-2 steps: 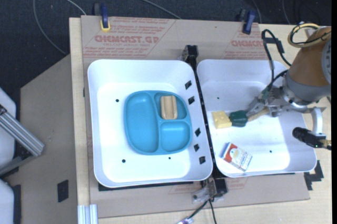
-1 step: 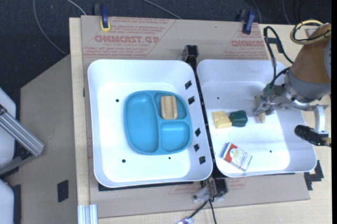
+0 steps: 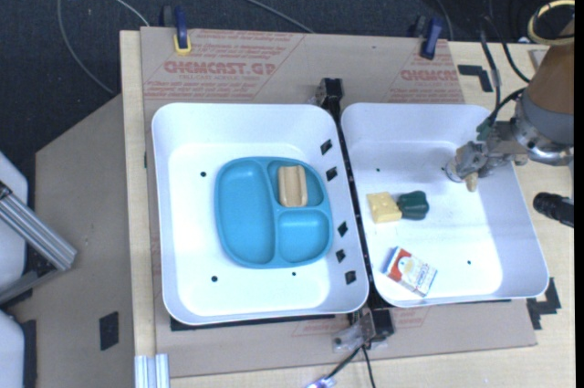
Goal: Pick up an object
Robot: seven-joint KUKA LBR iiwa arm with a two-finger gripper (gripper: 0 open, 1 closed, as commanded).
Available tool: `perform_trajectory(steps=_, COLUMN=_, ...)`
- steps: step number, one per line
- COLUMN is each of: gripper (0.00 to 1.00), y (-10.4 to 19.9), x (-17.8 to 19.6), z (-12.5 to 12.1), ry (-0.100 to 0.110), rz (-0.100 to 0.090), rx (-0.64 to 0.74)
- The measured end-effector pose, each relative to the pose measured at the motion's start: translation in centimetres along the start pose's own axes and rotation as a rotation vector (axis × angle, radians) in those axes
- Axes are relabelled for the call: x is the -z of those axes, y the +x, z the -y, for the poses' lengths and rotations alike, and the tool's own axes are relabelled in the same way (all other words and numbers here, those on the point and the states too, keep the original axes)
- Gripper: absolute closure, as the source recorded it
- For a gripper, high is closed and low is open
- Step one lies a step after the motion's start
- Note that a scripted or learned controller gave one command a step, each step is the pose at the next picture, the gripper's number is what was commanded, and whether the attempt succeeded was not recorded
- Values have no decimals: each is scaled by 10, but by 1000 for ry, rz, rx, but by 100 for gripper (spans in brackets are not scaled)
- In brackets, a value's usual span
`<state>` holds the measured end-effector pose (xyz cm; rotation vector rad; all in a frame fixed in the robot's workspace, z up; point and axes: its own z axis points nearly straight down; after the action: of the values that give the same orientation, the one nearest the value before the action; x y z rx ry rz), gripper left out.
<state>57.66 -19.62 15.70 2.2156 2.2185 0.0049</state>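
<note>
Claw over the right bin, nothing seen in its grip.

The claw [image 3: 468, 167] hangs at the upper right part of the right bin [image 3: 511, 272], reached in from the right; how far it is open cannot be told, and no item shows between its tips. Candidate items lie apart from it: a yellow block [image 3: 384, 208] touching a dark green block [image 3: 414, 204] mid-bin, and a small red and white box [image 3: 409, 272] near the front wall. The left bin [image 3: 178, 194] holds a blue divided tray [image 3: 245, 213] carrying a tan block [image 3: 292, 185], evidently kept out of reach.
</note>
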Motion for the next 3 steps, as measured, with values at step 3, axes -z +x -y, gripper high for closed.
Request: perform_trajectory(steps=3, gripper=100, y=52, x=93, z=-4, ry=10, rz=-6, rx=4)
